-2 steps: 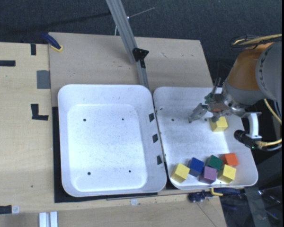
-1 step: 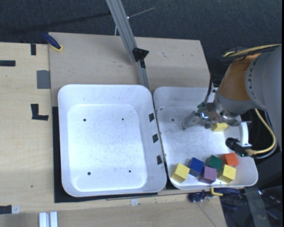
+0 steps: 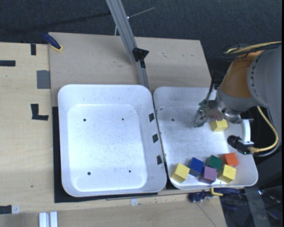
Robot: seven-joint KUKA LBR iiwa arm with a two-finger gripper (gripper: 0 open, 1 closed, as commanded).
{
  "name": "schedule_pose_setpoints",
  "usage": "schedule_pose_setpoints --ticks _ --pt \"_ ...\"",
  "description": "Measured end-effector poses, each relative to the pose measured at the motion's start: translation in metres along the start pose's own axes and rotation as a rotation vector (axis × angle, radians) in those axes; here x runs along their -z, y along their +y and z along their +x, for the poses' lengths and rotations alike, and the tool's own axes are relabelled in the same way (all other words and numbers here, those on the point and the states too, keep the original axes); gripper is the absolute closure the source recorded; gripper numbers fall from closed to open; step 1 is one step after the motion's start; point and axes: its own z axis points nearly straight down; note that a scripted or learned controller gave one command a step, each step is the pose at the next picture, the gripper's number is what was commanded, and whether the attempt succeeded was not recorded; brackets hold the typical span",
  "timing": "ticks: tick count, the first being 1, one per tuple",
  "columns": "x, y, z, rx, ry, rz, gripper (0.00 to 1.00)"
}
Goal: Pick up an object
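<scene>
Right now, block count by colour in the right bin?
Yellow blocks: 3
Blue block: 1
Green block: 1
Purple block: 1
Orange block: 1
Total: 7

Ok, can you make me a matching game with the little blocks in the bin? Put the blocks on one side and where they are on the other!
Blocks:
1. blue block
2. orange block
3. purple block
4. lone yellow block

Places:
A. right next to the gripper
B. farthest right in the pile, beside the green block
C. front of the pile, just below the green block
D. beside the yellow block at the pile's left end

Pairs: 1-D, 2-B, 3-C, 4-A
</scene>
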Motion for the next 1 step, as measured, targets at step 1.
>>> schedule_pose_setpoints --ticks 1 --pt "0.0602 -0.0022 -0.0068 -0.002 -0.002 -0.007 1.00"
